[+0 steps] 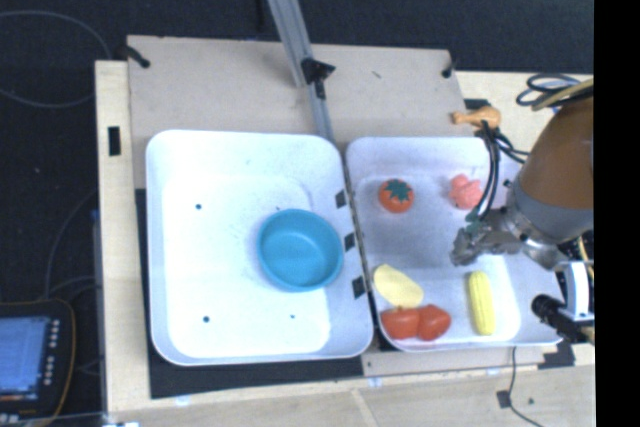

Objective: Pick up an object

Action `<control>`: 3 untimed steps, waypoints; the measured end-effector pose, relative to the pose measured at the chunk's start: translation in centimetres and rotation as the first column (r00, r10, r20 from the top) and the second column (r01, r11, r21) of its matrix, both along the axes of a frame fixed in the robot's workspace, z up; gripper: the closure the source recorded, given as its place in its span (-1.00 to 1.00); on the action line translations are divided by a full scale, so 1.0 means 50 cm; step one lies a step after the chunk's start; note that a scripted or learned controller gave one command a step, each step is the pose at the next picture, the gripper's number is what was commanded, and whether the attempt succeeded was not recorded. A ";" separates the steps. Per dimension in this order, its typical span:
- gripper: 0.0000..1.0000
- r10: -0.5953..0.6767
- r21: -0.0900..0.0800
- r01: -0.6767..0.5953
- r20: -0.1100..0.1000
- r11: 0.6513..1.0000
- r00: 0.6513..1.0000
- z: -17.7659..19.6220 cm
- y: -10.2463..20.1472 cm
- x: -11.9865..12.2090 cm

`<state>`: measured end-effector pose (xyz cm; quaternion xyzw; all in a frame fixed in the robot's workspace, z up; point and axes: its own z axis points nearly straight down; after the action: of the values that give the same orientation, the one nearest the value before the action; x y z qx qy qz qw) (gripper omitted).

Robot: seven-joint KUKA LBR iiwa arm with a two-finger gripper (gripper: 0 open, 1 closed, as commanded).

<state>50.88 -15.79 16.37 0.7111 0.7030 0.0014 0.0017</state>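
Note:
In the right bin (425, 155) lie a red tomato (396, 196) with a green stalk, a pink piece (465, 190), a yellow lemon-like piece (397, 286), a red pepper (416, 322) and a yellow corn cob (481, 302). My gripper (473, 246) hangs over the right part of this bin, just above the corn cob and below the pink piece. I see nothing held in it. A blue bowl (299, 249) rests in the left bin (200, 175).
The arm's orange band (560, 155) and grey wrist (545, 225) cover the right bin's right edge. A slanted metal rail (290, 25) runs from the top down to the seam between the bins. A blue-lit screen (25, 355) sits at bottom left, off the bench.

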 end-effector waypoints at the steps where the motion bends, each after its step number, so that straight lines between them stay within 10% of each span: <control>1: 1.00 0.016 -0.001 -0.016 0.006 1.000 1.000 0.133 0.001 0.012; 3: 1.00 0.019 -0.001 -0.019 0.000 1.000 1.000 0.240 0.089 0.036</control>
<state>52.66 -11.34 28.36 0.7043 0.7099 0.0013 0.0021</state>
